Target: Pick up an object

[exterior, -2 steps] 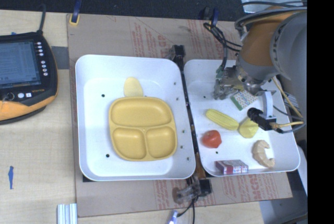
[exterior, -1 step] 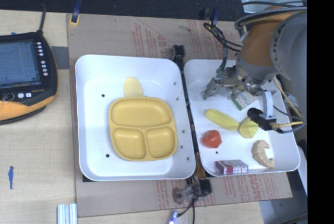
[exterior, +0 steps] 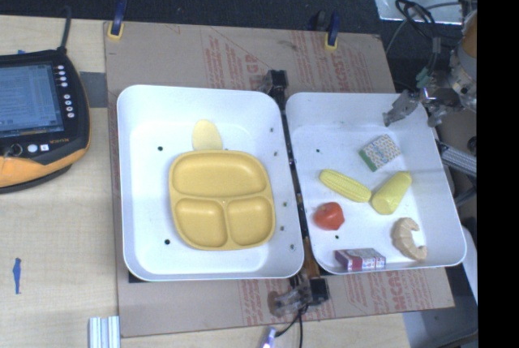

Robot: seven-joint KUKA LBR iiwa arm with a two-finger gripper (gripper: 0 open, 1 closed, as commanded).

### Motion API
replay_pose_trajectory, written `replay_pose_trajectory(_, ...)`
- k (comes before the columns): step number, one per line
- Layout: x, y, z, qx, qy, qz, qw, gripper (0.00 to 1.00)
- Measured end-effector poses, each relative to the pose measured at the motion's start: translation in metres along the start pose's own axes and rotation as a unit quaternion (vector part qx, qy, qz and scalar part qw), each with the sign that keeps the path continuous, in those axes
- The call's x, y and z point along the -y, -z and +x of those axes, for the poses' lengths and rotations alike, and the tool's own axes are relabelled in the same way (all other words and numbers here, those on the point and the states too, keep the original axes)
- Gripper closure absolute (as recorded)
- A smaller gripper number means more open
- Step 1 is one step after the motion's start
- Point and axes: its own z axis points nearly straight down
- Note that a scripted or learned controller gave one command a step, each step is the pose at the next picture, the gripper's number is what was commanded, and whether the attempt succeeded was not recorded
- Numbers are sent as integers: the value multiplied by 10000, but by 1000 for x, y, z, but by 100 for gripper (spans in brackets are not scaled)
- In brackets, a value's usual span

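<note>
Metal two-finger gripper [exterior: 412,105] over right white bin's [exterior: 312,176] far edge — jaws open, nothing held. Nearest obj: small green-speckled block [exterior: 379,152] (just below). Centre over it, descend straight, then close.

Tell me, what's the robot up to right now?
Gripper at right bin's far right corner, holding nothing. Toy corn, tomato, lemon untouched. Nothing in the way.
</note>
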Motion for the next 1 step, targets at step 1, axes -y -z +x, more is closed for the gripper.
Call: replay_pose_trajectory(1, 68, -68, 1, -7, 14, 22, 10000, 0)
